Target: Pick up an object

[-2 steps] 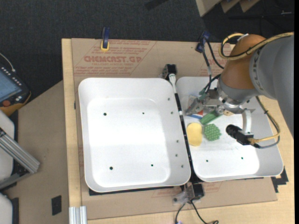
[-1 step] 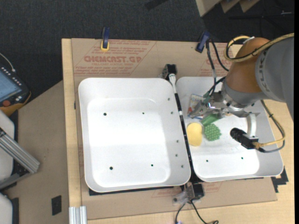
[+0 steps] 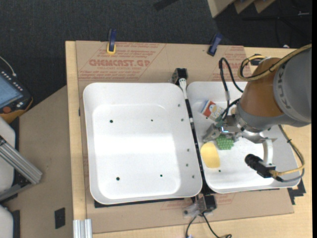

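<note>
My gripper [image 3: 223,132] hangs low over the middle of the right bin [image 3: 237,180], under the orange-banded wrist. A green studded block [image 3: 226,143] lies right below it, partly covered by the gripper. A pale yellow rounded object [image 3: 210,155] rests at the bin's left side, just left of the green block. A small red, white and blue packet [image 3: 210,108] lies toward the bin's far left, above the gripper. Whether anything sits between the fingers is hidden by the wrist.
The left bin [image 3: 133,143] lies beside the right one, with a black divider rail [image 3: 190,125] between them. A black cable and fitting [image 3: 260,166] trails from the arm over the right bin's near right part. Both bins rest on a cardboard sheet [image 3: 148,58].
</note>
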Tool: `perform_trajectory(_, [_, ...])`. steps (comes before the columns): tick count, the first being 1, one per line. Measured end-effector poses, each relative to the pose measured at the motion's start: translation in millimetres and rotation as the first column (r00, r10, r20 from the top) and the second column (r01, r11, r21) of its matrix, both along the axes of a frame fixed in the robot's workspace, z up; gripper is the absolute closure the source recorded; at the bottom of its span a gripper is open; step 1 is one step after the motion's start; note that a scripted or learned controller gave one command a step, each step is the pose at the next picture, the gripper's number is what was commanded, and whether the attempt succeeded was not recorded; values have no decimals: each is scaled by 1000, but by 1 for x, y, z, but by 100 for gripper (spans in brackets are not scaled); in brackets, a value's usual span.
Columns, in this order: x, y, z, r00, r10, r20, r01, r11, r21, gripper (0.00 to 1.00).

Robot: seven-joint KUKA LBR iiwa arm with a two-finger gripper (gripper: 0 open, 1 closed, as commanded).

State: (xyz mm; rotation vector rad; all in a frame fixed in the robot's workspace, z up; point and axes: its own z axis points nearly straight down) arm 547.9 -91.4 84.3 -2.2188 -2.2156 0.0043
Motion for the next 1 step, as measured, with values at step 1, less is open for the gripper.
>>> perform_trajectory(1, [-16, -66, 0, 1000, -4, 4, 4, 1000, -2, 0])
